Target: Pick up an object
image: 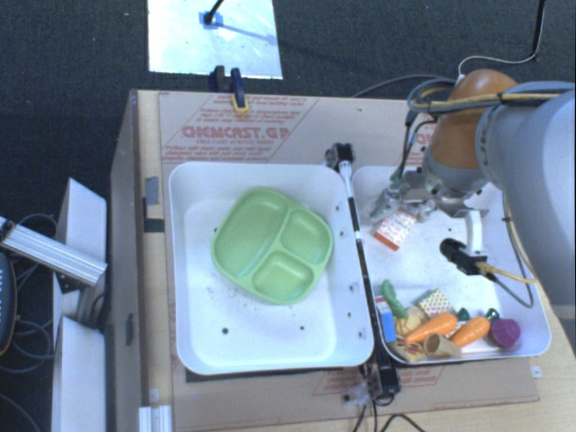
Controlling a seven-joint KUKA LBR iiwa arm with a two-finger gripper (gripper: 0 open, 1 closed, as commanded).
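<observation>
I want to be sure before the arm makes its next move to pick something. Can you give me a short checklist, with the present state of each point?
1. Gripper is over the right bin: ok.
2. Small red and white box lies just under the gripper, near it: ok.
3. Box is between the fingers: cannot tell.
4. Fingers open wide enough: cannot tell.
5. Other toys, such as the carrots and the purple piece, lie apart at the bin's near end, away from the box: ok.
6. Green divided plate sits in the left bin, out of the arm's way: ok.
</observation>
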